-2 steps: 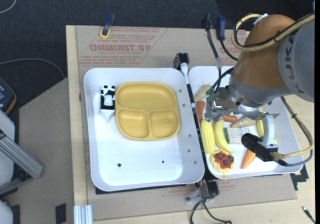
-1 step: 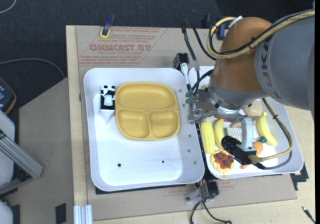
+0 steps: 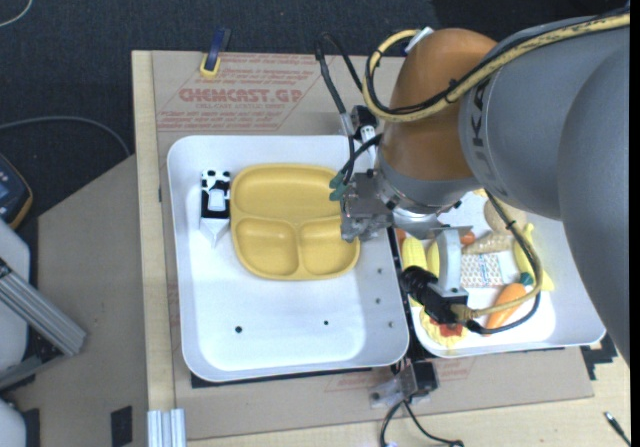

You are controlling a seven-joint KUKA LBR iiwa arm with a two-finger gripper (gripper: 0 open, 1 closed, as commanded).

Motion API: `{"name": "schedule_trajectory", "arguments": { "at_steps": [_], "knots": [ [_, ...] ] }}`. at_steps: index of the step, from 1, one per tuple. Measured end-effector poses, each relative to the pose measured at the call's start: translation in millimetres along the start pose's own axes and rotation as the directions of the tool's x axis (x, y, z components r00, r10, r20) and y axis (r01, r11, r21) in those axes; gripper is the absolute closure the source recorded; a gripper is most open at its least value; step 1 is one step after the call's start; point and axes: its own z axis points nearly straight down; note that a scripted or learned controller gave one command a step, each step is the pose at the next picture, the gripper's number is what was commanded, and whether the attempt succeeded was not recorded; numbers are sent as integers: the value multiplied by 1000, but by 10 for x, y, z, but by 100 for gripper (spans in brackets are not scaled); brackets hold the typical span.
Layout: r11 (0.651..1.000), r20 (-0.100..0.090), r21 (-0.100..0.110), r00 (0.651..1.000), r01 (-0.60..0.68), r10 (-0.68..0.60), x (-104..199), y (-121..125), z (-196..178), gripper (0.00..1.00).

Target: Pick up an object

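While the gripper (image 3: 352, 220) hangs at the plate's edge, the pick looks unfinished

Nearest lies bare left bin (image 3: 290, 335) floor; beyond it the yellow divided plate (image 3: 285, 220), its right rim under the gripper; whether the jaws are open or closed cannot be told. Next comes a sure hold on that rim, then a lift
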Motion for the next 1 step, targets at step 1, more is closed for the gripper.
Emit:
{"name": "schedule_trajectory", "arguments": {
  "at_steps": [1],
  "knots": [
    [1000,1,-2,1000,-5,5,-14,-59,-185,100]
  ]
}}
